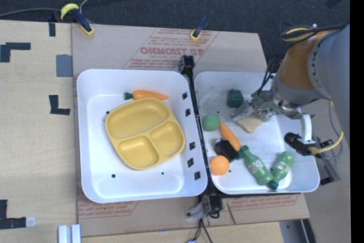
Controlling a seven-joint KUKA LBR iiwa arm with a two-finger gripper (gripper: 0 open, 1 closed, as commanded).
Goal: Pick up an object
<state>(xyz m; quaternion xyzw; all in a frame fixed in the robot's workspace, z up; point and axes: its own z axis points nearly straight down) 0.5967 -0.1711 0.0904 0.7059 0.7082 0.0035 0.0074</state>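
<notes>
**Operator A:** Where I see the gripper (pixel 257 106): low over the right bin (pixel 301 182), near its back, hanging from the grey arm (pixel 333 62) with its orange band (pixel 296 68). Whether it is spread or pressed together I cannot tell; the wrist hides that part.

**Operator B:** And what lies beneath it?

**Operator A:** A pale tan wedge (pixel 248 121), just under and beside the gripper; touching or merely close, I cannot say. I cannot confirm anything is held. A dark green lump (pixel 235 98) sits just to its left, near the bin's back.

**Operator B:** The rest of that bin, please.

**Operator A:** A light green ball (pixel 211 122) by the left wall. An orange carrot (pixel 229 135) lying at a slant, its lower end meeting a black piece (pixel 225 149). An orange ball (pixel 219 165) below that. Two green bottles (pixel 256 165) and (pixel 282 164) lie near the front, angled toward each other.

**Operator B:** The left bin?

**Operator A:** In the left bin (pixel 94 182), a yellow divided tray (pixel 145 132), with a second carrot (pixel 149 95) against its far rim. Both bins rest on cardboard (pixel 165 48).
</notes>
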